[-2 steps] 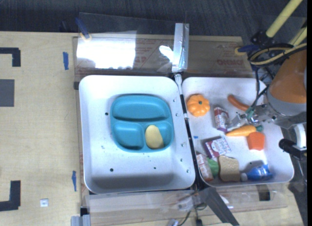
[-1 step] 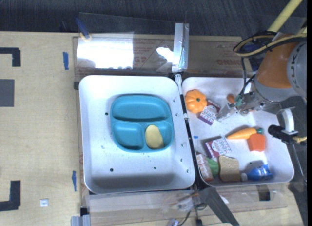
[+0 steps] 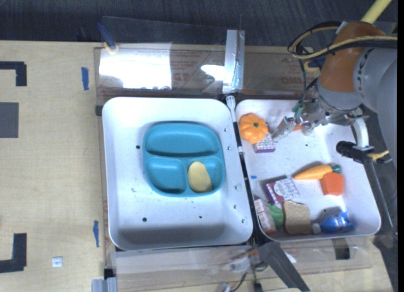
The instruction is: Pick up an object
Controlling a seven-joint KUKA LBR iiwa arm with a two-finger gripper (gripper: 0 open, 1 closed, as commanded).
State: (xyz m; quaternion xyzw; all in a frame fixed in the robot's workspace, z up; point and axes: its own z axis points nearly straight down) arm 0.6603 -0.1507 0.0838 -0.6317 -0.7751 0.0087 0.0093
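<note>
Camera view: two white bins side by side on the table.

Left bin:
- Holds a teal divided tray, lying flat near the bin's middle.
- Yellow egg-shaped item in the tray's lower right compartment.

Right bin:
- Toy pumpkin, orange with a green stem, at the upper left corner, close to the wall shared with the left bin.
- Small purple and white card just below the pumpkin.
- Toy carrot lying across the middle; orange-red block touching its leafy end.
- Maroon packet, tan slice, green item and blue item crowded along the lower edge.

Arm:
- Enters from the right, orange band above the wrist.
- End effector low over the upper part of the right bin, just right of the pumpkin and apart from it.
- End effector state: cannot tell, wide or narrow; nothing clearly seen held.
</note>
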